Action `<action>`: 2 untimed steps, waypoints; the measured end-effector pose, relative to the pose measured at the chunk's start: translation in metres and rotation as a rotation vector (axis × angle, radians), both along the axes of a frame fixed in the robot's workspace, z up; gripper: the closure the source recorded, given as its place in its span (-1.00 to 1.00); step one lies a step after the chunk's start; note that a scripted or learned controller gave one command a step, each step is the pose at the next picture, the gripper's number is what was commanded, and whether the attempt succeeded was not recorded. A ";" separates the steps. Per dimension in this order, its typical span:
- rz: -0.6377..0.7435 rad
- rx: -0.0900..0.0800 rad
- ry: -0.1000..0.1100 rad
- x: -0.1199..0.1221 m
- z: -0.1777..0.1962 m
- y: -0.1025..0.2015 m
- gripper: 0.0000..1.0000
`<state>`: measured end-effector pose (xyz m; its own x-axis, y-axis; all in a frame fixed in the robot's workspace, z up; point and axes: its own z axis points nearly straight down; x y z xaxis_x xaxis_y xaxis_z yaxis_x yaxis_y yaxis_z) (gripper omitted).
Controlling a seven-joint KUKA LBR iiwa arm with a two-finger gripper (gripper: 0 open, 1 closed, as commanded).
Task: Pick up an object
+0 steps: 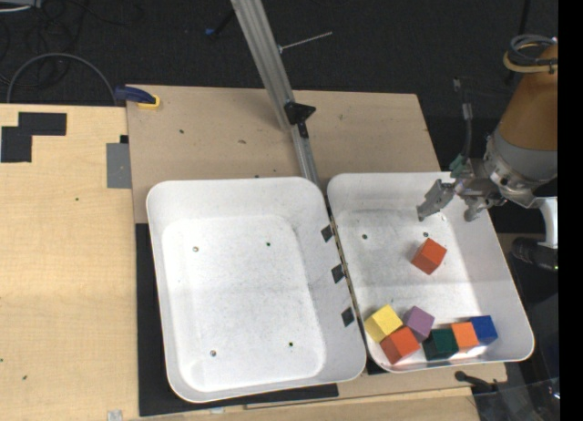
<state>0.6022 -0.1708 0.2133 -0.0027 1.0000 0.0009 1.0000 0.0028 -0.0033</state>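
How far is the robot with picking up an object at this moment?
Nothing looks picked up yet. The end effector is open above the right bin, with nothing between its fingers. The red cube lies alone on the bin floor, below and apart from it. Still left: descend, close on a cube and lift it.

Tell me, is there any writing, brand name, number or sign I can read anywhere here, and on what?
None: no readable text on the two shallow white bins, the small coloured blocks, the pale wooden bench or the grey two-finger gripper.
The black shapes on the pale board at left are plain patches, not letters.
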 end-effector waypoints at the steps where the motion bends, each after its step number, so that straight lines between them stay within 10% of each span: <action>1: 0.000 0.001 0.003 0.031 -0.052 0.017 -1.00; 2: 0.002 0.000 0.001 0.030 -0.039 0.016 1.00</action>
